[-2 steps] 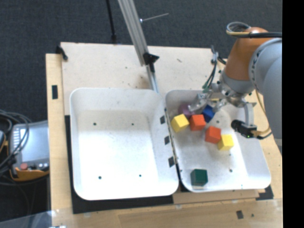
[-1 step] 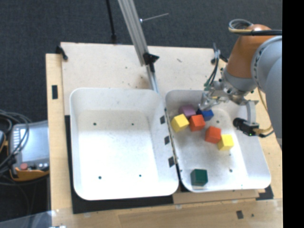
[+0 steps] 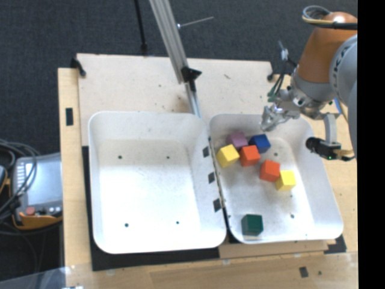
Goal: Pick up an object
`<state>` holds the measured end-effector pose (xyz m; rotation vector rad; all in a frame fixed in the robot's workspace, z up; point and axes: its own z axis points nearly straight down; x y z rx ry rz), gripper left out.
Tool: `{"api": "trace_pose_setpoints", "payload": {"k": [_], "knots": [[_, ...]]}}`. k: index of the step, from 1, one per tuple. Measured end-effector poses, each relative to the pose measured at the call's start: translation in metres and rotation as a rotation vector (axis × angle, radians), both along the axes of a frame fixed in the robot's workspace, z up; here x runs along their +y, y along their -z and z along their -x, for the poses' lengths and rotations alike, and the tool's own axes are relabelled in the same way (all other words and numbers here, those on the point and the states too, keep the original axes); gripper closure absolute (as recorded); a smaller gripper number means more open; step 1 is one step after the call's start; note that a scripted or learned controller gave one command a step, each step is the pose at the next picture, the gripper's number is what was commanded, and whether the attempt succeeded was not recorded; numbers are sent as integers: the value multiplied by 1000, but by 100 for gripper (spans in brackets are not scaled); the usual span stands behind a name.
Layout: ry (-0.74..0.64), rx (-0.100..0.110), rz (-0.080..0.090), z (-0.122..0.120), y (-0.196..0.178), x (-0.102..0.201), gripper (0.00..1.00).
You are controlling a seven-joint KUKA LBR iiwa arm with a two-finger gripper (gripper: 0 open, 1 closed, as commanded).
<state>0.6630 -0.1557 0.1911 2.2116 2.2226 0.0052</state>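
Note:
The right bin (image 3: 313, 215) holds several small cubes. A yellow cube (image 3: 228, 155), a pink cube (image 3: 239, 139), a blue cube (image 3: 260, 142) and an orange cube (image 3: 249, 155) cluster near its far left. Another orange cube (image 3: 270, 171) and a yellow cube (image 3: 286, 179) lie toward the middle. A dark green cube (image 3: 252, 224) sits by the near wall. My gripper (image 3: 270, 121) hangs above the bin's far edge, just up and right of the blue cube, with nothing visibly between its fingers.
The left bin (image 3: 96, 161) lies beside the right one, sharing a middle wall. A slanted metal pole (image 3: 171, 38) rises from the bench behind the bins. A grey box with cables (image 3: 36, 188) sits off the bench at the left.

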Motion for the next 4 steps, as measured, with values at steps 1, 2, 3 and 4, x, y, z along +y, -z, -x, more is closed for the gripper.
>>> {"api": "trace_pose_setpoints", "payload": {"k": [1,2,3,4], "knots": [[-2,-2,1,0,-66,-4,100],[-2,0,0,-1,-110,-6,100],[0,6,-2,16,-112,41,100],[-1,6,-3,22,-111,93,100]]}}
